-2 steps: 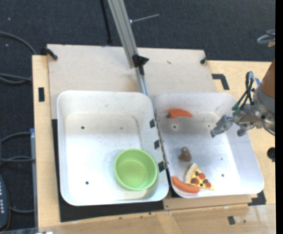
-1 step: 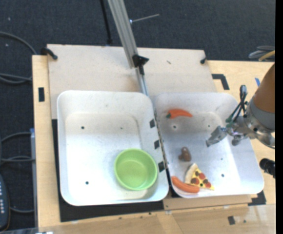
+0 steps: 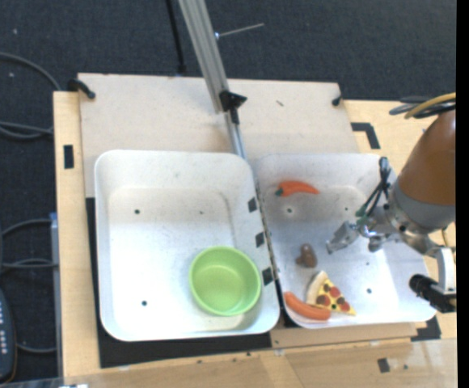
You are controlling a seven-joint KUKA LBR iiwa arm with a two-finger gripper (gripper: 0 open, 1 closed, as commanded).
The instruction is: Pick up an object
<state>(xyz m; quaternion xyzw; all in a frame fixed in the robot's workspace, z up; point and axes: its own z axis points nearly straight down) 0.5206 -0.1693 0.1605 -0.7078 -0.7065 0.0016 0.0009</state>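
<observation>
The gripper (image 3: 341,241) hangs at right of centre above the right bin (image 3: 396,293), its finger spacing impossible to tell. Just below lie a small brown object (image 3: 306,256) and a pizza slice (image 3: 327,293); a green bowl (image 3: 225,280) occupies the left bin (image 3: 137,217).

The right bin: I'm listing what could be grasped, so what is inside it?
Inside the right bin lie an orange carrot, a small brown toy, a pizza slice and a sausage. The arm covers its right part.
</observation>
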